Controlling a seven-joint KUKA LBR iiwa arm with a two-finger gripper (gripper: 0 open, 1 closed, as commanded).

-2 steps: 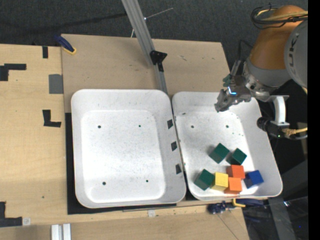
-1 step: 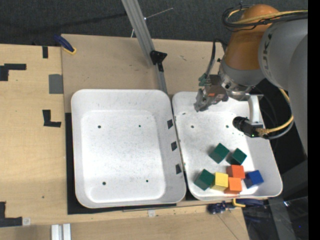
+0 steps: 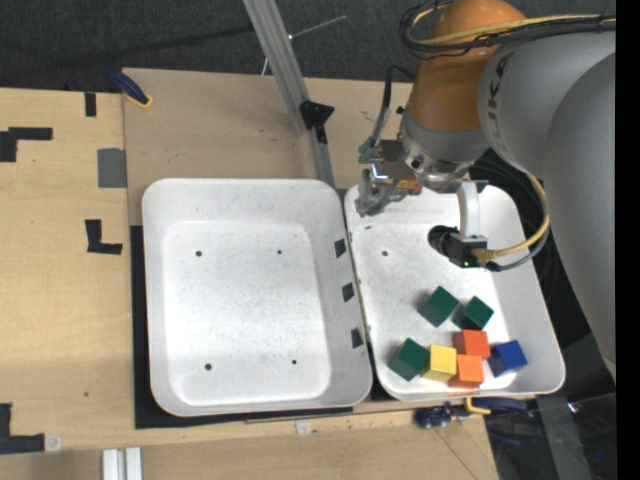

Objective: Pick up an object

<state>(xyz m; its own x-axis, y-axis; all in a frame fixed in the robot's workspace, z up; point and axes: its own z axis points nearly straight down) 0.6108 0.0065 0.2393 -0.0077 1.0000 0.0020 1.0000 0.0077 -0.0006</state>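
Several small blocks lie clustered in the near right corner of the right bin (image 3: 400,258): a dark green block (image 3: 437,306), a second green one (image 3: 477,313), a third green one (image 3: 408,358), a yellow block (image 3: 441,360), two orange blocks (image 3: 471,344) and a blue block (image 3: 508,356). My gripper (image 3: 374,194) hangs over the far left corner of the right bin, well away from the blocks. I see nothing held in it.
The left bin (image 3: 160,268) sits beside the right one, their rims touching in the middle. A slanted metal pole (image 3: 290,68) rises behind the bins. The arm's big grey body (image 3: 570,118) covers the right bin's far right side.
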